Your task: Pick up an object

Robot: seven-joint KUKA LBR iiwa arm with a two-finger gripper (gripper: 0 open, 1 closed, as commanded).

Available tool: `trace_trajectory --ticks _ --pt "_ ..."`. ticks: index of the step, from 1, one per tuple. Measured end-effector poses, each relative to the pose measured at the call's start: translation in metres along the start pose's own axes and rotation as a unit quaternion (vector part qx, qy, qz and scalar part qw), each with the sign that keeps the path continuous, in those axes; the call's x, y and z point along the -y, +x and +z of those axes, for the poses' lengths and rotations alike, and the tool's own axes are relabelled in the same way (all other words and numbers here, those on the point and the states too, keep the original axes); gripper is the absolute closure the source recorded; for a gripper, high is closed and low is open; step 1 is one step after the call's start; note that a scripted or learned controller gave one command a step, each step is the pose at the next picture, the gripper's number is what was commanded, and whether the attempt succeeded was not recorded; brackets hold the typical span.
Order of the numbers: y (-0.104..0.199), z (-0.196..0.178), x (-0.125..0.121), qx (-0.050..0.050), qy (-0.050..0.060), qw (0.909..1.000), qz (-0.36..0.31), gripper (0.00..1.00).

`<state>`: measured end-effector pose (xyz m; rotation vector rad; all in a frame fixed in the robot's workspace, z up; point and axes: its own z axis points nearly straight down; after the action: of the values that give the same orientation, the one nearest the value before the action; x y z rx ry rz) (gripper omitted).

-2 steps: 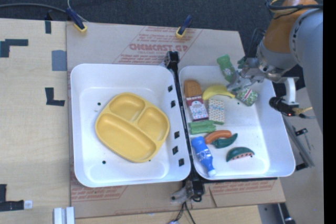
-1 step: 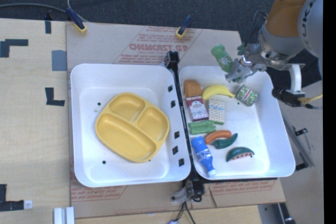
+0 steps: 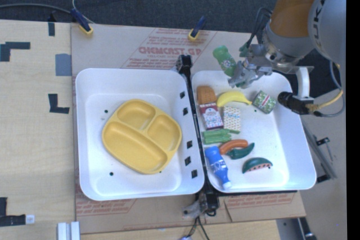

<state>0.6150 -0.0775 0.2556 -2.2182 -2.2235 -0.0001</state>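
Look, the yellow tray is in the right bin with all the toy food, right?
Not quite. The camera view shows the yellow tray lying alone in the left bin. The toy food, like the banana and blue bottle, is in the right bin.

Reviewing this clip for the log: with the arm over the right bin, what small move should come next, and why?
Probably a short descent onto the banana. The end effector hovers just above it at the back of the right bin, with nothing visibly between its fingers. The green bottle leaning on the rim and the small green carton sit close, so it should drop straight.
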Motion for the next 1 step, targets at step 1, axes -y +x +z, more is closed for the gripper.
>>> trace_trajectory --ticks 1 --pt "0.0074 -0.0122 0.0247 0.0 0.0 1.0 0.0 1.0"
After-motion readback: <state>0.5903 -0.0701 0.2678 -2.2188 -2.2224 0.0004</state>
